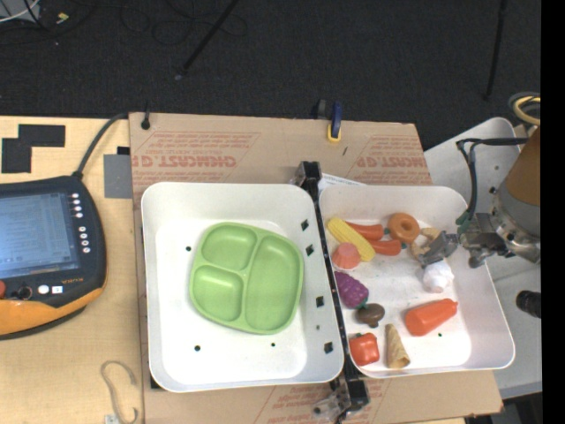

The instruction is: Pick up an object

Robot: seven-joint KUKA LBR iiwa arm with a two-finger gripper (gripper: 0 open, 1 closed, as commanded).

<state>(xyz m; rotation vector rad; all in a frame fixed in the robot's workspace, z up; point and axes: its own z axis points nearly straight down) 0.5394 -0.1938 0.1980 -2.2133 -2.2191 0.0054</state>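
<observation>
Toy foods lie loose in the right bin [494, 347]: a yellow corn cob [350, 239], orange doughnut [404, 228], pink disc [346, 256], purple grapes [350, 289], orange carrot [430, 316], red tomato [365, 349], and an ice-cream cone [396, 346].

a robotics lab, not a home: a teach pendant [40, 254] with a lit screen lies on the bench [71, 369], and cables [53, 7] trail over dark carpet [353, 51] behind. two white bins [168, 360] sit on clamped cardboard [229, 148], one holding a green divided plate [247, 276], the other toy food [430, 316].
</observation>
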